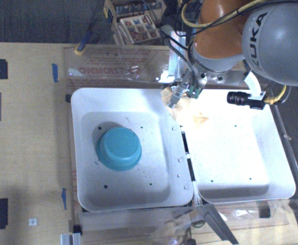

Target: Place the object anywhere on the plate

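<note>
A round teal plate [119, 147] lies in the middle of the left bin [88, 106]. A small pale tan object [199, 119] rests on the floor of the right bin [251, 157], near its far left corner, in bright glare. My gripper [177, 97] hangs over the divide between the two bins at their far edge, a little up and left of the tan object and well up and right of the plate. A yellowish patch [167, 93] shows right at its tip; I cannot tell what it is.
The grey arm with its orange band [220, 14] comes in from the upper right over the right bin's far edge. A black cylindrical part [239, 98] sticks out near the wrist. Boxes [136, 22] stand beyond the bins.
</note>
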Controlling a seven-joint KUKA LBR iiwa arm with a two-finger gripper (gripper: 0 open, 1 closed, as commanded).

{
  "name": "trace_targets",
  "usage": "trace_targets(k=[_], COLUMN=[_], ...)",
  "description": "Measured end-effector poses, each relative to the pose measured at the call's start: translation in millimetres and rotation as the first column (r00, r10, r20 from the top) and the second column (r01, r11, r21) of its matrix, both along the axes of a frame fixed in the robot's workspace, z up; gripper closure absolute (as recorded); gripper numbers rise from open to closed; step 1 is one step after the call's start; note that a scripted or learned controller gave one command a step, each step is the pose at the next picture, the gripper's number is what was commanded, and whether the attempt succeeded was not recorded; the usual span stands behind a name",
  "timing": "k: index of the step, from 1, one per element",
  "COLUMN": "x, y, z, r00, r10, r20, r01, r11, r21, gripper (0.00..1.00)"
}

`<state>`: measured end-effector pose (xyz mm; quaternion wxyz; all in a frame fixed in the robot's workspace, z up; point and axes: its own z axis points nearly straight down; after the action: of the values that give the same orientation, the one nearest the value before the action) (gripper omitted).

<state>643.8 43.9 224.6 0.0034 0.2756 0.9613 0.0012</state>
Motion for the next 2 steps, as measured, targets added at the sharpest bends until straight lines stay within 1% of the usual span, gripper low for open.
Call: trace_targets(k=[1, 2], x=[8.6, 7.9], y=[46.2, 96.2], z=[9.3, 5.5], r00=[0.922, 0.850], r10=[0.387, 0.527], r20=[0.001, 0.003], r01=[-0.387, -0.527], r11=[0.922, 0.850], r21=[-0.001, -0.002], gripper=[1.00, 1.00])
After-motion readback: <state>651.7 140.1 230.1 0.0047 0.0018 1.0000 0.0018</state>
